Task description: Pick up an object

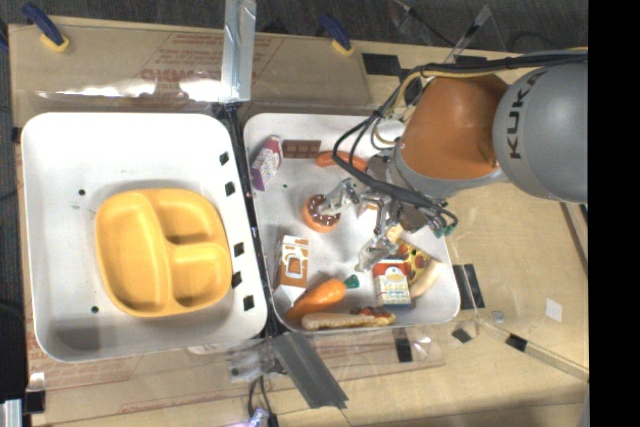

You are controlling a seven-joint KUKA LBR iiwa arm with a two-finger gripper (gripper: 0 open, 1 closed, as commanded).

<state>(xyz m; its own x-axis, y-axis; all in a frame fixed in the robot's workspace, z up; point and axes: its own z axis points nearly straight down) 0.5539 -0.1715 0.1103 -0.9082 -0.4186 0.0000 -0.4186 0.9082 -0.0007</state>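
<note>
My gripper [362, 221] hangs low over the middle of the right bin [268, 133], under the orange wrist band. Its fingers stand open, with only bare bin floor showing between them. One fingertip [342, 198] is right beside a pink-frosted donut [321, 211]. The other fingertip [377, 247] is by a pizza slice [417, 262] and a small red-and-green carton [392, 286]. A carrot [321, 295], a hot dog [349, 319] and an orange juice box [292, 261] lie along the near side. A purple carton [266, 161] and a chocolate bar [300, 150] lie at the far side.
The left bin [50, 215] holds a yellow divided plate [162, 248]. The arm's grey body [540, 130] and black cables [365, 140] cover the right bin's far right corner. A metal post [239, 45] stands behind the bins, and blue clamps [337, 32] hold the cardboard backing.
</note>
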